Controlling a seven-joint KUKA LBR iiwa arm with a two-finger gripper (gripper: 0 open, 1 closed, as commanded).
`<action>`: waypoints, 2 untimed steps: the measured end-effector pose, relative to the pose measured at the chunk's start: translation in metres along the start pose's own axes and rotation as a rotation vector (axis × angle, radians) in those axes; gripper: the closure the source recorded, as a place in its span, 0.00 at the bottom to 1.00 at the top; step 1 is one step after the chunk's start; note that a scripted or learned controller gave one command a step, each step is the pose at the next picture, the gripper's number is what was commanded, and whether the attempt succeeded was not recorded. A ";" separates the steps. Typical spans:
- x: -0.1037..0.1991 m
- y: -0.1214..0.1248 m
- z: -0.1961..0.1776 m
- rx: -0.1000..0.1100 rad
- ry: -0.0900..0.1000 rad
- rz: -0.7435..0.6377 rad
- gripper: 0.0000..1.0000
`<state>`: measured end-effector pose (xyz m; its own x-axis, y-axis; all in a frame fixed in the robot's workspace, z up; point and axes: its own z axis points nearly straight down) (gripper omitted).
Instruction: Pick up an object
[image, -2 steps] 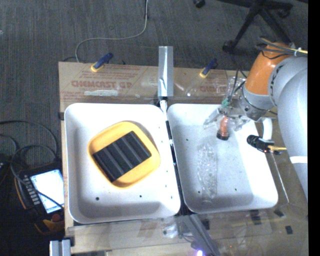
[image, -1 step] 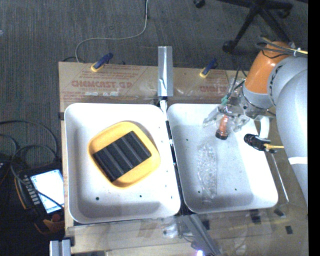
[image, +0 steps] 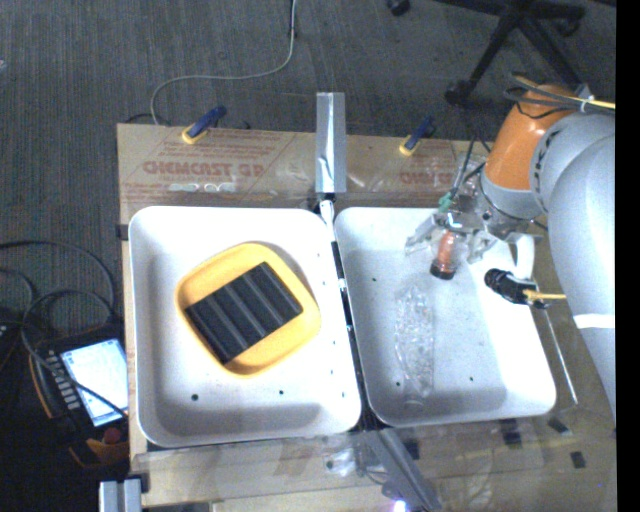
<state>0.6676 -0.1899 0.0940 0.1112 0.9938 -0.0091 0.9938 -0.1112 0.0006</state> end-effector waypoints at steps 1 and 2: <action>0.065 -0.007 -0.110 0.000 0.007 -0.229 1.00; 0.065 -0.007 -0.118 0.003 0.007 -0.230 1.00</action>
<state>0.6683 -0.1230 0.2111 -0.1182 0.9930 -0.0015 0.9930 0.1182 -0.0034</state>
